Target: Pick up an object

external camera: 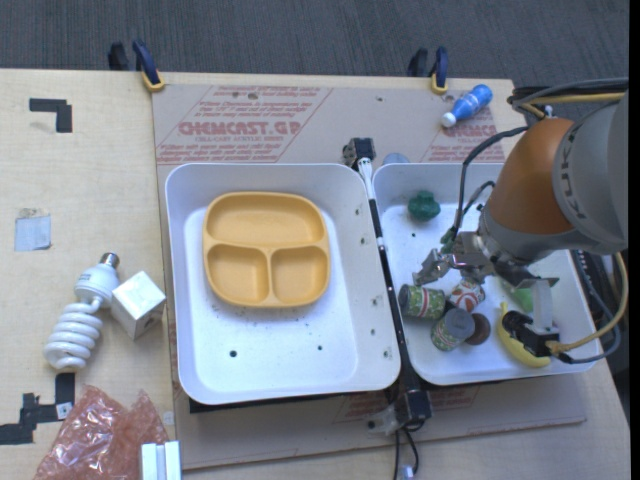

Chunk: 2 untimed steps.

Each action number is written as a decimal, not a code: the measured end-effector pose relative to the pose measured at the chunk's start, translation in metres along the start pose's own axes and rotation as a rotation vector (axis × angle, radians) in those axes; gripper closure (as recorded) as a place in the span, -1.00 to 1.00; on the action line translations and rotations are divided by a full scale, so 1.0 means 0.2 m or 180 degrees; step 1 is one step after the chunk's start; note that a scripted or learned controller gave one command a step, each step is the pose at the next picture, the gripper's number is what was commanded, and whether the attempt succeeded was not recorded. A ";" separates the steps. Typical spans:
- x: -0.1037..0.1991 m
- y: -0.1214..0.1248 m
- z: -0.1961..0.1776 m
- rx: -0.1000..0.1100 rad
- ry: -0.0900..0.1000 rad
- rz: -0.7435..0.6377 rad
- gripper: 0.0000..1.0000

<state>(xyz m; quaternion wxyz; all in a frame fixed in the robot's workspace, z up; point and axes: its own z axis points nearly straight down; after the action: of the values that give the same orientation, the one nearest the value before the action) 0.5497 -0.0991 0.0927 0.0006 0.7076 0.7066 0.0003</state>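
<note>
Objects heaped in the right bin [420, 363], toward its near half: a green-labelled can [422, 302] lying on its side, a small red-and-white can [467, 295] just beside it, a grey-topped can [452, 329] nearer the front edge with a dark round piece touching it. Farther back, alone on bare white floor, a small green lump [424, 206]. At the near right corner, a banana [524, 344] with dark ends.

Gripper [447, 264] down over the cluster, directly above the green-labelled can and the red-and-white one; metal fingers seemingly spread a little, but blurred against the clutter, so impossible to tell whether loose or clamped, and nothing clearly seen between them. Grey arm with its orange band [530, 183] covering the middle and right of the bin, black cables looping across the far right corner.

Left bin [190, 338] holding a yellow divided tray [267, 247] (three compartments, set toward the back). Black clip [358, 151] at the back where the two bins meet.

Outside the bins: blue-and-white bottle [467, 104] lying on the brown board [240, 123] behind the right bin; spiral light bulb [80, 313] and white cube [138, 303] touching each other, left of the bins; crinkled reddish wrapper [95, 433] at the near left corner.
</note>
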 end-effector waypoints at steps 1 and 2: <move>-0.17 0.26 -0.60 0.0000 -0.0003 -0.0010 -1.00; -0.32 0.54 -0.01 -0.0001 -0.0004 -0.0012 -1.00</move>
<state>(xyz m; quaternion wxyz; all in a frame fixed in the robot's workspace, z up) 0.6571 -0.1639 0.0951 0.0012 0.7063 0.7079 -0.0001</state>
